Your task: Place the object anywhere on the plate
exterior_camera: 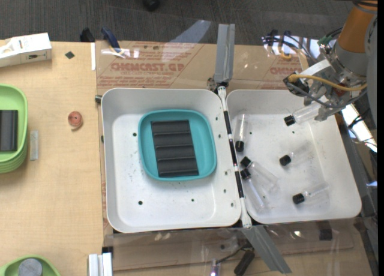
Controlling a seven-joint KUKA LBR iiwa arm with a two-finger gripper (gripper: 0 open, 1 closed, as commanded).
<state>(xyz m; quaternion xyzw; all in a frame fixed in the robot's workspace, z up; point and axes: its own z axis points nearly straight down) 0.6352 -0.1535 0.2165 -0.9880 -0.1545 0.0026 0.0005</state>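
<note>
**Vial held above right bin; plate lies well to the left**

A clear vial (305, 114) with a black cap is seen between the fingers of the gripper (322, 110), which is closed on it above the upper right part of the right bin (342, 209). The vial is held clear of the bin floor, as far as can be judged from the slanted view.

The long axis of the vial is seen to run roughly left to right, tilted slightly, with the capped end pointing left and a little down in the picture, away from the wrist.

The teal plate (207, 149) is set in the left bin (120, 197), with a dark ribbed insert (174, 147) covering its centre. From the gripper, the plate lies well to the left and somewhat lower in the view, beyond the divider between the bins.

It is judged that a carry leftward over the divider is required next. Since the cap already leads in that direction, no reorientation appears necessary.

Several other capped vials (285, 160) are noted lying loose in the right bin.
</note>
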